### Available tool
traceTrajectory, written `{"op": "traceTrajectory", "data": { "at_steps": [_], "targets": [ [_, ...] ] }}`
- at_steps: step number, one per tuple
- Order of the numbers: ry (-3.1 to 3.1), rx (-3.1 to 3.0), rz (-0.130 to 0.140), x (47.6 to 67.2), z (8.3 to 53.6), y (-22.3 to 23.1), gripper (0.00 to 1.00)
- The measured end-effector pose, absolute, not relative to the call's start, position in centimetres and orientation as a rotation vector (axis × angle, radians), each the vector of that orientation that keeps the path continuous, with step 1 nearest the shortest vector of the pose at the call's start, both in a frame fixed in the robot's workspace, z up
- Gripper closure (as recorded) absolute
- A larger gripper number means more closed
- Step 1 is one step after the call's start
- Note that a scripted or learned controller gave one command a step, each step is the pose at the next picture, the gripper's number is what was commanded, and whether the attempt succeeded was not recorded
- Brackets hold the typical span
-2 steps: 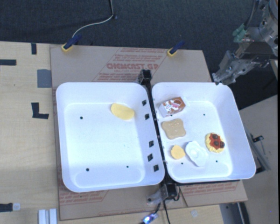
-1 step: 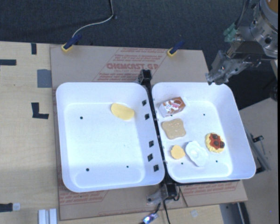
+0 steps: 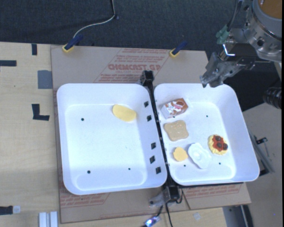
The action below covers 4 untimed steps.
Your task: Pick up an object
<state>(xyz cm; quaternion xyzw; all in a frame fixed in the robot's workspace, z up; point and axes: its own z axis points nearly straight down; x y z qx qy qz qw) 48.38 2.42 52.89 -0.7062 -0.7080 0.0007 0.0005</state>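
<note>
Hanging in the upper right of the frame, the grey arm point(image 3: 265, 18) carries its hand point(image 3: 213, 77) above the far rim of the right bin point(image 3: 236, 122), near that bin's upper edge. The hand's dark tips point down and to the left; whether they are spread or pressed together cannot be told, and nothing shows between them.

Two shallow white bins sit side by side on a brown cardboard sheet point(image 3: 128, 65) that lies on the desk point(image 3: 19, 141). The left bin point(image 3: 75, 174) fills the middle of the frame and holds one thing, a yellow oval piece point(image 3: 124, 113) in its upper part, right of centre.

The right bin holds the rest, all well apart from the hand. A red and white packet point(image 3: 174, 107) lies in its upper left part. Just below that is a tan toast-shaped piece point(image 3: 176, 130). Lower still, a small yellow round piece point(image 3: 180, 154) lies beside a white lumpy object point(image 3: 199, 155), the two touching or nearly so. To the right of the white object, near the bin's right wall, sits a yellow piece with red and dark topping point(image 3: 218, 144).

Two blue and yellow clamps point(image 3: 72, 42) grip the cardboard's far edge, and a white cable point(image 3: 104, 18) runs across the dark floor at the top of the frame.
</note>
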Motion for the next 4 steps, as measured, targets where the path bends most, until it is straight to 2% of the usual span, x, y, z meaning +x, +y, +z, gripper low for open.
{"op": "traceTrajectory", "data": {
  "at_steps": [2,3,4],
  "targets": [
    [-2.223,-2.218,0.001,48.4,51.8,6.1,1.0],
    [-2.222,-2.221,-0.001,48.4,53.5,6.4,1.0],
    [-2.223,-2.219,0.0,48.4,53.4,8.6,1.0]
  ]
}}
